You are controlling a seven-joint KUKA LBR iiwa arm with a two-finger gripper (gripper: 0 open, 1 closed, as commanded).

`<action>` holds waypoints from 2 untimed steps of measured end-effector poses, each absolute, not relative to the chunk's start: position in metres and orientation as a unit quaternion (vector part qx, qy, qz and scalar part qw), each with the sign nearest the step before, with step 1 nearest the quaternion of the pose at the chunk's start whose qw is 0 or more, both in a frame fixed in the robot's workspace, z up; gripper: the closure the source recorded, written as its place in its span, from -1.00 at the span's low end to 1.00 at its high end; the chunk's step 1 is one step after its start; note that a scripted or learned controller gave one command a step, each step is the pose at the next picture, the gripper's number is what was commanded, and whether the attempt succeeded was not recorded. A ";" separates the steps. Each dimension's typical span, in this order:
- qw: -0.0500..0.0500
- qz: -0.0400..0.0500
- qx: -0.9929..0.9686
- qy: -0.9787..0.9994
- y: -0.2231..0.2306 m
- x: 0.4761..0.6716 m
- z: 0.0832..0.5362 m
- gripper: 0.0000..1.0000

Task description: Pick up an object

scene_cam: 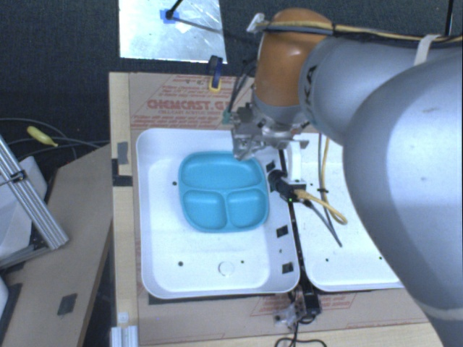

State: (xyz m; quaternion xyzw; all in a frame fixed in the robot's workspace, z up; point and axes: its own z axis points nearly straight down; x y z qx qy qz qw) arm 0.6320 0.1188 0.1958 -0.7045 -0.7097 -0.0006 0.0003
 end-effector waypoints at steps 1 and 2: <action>0.000 0.000 -0.707 -0.707 0.068 0.588 0.184 1.00; -0.001 -0.001 -0.705 -0.709 0.086 0.544 0.340 1.00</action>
